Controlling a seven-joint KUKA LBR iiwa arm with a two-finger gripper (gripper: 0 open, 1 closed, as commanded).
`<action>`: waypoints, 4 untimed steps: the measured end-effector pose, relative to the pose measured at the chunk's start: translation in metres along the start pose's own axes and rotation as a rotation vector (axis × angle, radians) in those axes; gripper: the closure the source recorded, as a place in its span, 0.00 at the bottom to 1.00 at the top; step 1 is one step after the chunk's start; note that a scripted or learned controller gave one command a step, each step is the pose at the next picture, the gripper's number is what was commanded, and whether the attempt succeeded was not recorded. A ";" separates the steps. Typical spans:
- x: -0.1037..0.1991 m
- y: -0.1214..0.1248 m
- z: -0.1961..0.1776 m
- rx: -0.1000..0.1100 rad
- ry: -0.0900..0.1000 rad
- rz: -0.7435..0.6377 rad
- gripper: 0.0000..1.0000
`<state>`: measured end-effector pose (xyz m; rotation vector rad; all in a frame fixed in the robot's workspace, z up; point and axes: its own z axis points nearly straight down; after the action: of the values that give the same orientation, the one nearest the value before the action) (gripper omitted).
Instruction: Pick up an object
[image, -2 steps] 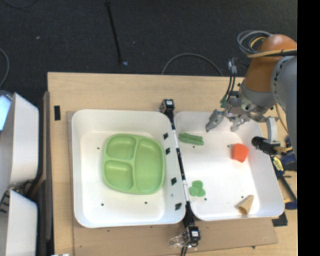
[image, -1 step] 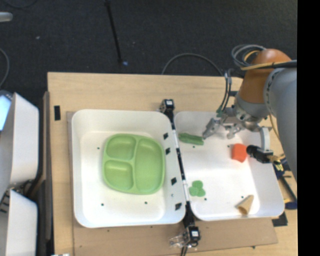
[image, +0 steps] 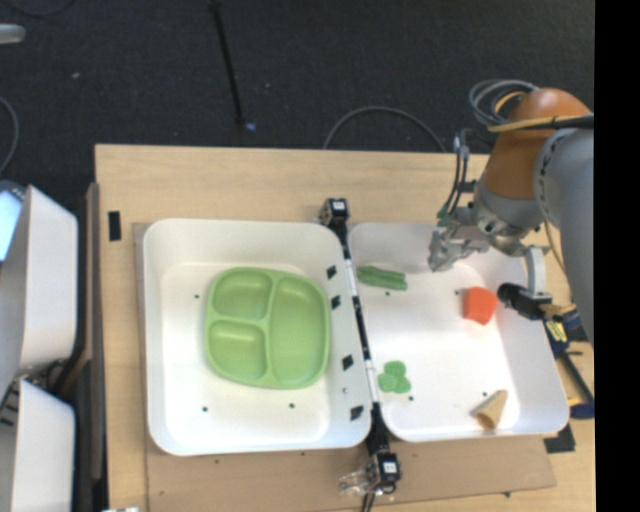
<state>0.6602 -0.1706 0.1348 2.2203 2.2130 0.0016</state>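
We see the green divided plate (image: 268, 327) in the left bin (image: 160, 250), and in the right bin (image: 420, 240) the gripper (image: 445, 252), fingers' state unclear, approx. above-left of the orange block (image: 479, 305), prob. light, stiff; grip flat sides.

No writing, label, brand, number or sign can be read anywhere at this moment.
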 end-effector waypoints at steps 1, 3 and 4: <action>-0.002 0.004 -0.044 -0.001 0.003 -0.002 1.00; -0.008 0.017 -0.140 -0.002 0.002 -0.007 1.00; 0.036 0.012 -0.131 0.005 0.003 -0.007 1.00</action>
<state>0.6720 -0.1341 0.2655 2.2159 2.2246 -0.0006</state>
